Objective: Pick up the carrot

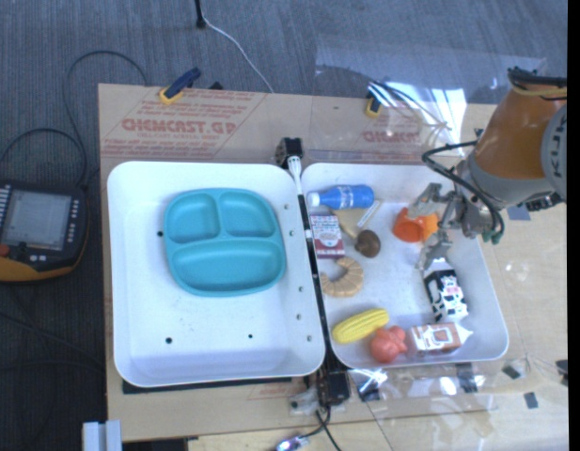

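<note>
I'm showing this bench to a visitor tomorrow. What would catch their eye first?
Probably the blue divided plate, alone in the left bin. Next, the clutter in the right bin: a blue bottle at the top, a yellow corn cob and a red fruit near the bottom. The gripper hangs by the orange carrot at the upper right.

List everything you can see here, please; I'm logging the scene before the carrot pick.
bins: 2, white, side by side on the bench
divided tray: 1, turquoise, left bin
bottle: 1, blue, right bin top
carrot: 1, orange, right bin, beside the gripper
croissant: 1, tan, right bin centre
corn: 1, yellow, right bin bottom
tomato: 1, red, next to corn
pendant: 1, orange-grey, floor left
gripper: 1, grey, over right bin
</note>
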You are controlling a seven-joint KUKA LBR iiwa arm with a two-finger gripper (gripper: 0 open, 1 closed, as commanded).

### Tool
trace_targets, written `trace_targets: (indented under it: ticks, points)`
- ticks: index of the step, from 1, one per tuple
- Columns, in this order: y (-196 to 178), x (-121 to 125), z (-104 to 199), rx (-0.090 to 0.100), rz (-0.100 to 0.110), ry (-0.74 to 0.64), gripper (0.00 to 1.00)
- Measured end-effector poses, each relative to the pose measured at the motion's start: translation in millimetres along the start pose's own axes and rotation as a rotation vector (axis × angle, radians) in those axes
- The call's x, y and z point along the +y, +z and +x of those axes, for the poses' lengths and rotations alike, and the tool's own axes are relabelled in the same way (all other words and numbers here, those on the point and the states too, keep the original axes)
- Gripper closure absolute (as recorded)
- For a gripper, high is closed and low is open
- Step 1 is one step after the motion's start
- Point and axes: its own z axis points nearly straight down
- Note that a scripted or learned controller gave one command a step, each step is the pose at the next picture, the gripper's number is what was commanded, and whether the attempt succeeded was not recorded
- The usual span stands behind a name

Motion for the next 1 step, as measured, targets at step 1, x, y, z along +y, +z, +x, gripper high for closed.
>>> trace_targets:
  ticks: [1]
  points:
    - [7.7,-2.7,-13.8,0.004,0.001,-0.043,0.00]
